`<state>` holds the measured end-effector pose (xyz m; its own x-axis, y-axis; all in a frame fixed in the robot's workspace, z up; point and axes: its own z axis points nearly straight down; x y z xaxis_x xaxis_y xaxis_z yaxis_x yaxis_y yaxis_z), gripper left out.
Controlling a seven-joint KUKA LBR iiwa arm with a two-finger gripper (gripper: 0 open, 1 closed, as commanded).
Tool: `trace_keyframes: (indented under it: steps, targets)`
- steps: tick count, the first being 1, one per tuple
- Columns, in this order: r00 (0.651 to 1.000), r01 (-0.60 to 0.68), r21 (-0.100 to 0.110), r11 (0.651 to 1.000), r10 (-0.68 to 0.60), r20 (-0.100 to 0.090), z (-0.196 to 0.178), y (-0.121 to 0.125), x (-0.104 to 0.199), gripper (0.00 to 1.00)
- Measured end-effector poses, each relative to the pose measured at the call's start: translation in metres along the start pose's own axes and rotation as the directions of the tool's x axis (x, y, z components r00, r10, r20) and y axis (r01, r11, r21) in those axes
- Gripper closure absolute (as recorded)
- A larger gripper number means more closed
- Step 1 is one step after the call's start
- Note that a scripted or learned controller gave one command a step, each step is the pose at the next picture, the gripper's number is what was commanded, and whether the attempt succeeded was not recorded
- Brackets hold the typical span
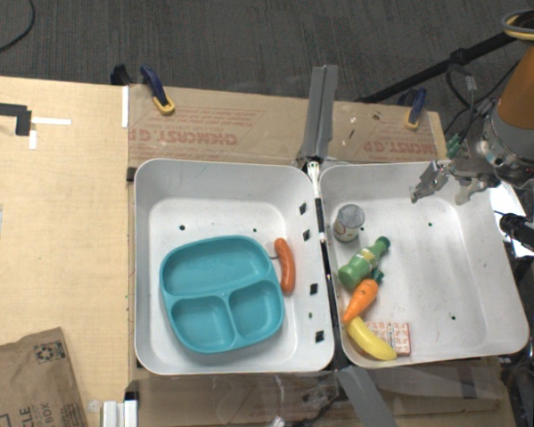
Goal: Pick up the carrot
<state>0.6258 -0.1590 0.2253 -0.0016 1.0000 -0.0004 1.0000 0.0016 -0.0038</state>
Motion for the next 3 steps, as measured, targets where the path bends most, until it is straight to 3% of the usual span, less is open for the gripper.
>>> trace_keyframes:
  steps: [1, 2, 3]
  targets:
    - [0.996, -0.090, -0.016, 0.996, 0.090, -0.001, 0.107, -0.047, 0.037, 0.00]
    - [0.993, -0.117, -0.032, 0.993, 0.117, -0.001, 0.123, -0.115, 0.057, 0.00]
    - [0.994, -0.113, -0.034, 0.993, 0.113, -0.001, 0.124, -0.138, 0.056, 0.00]
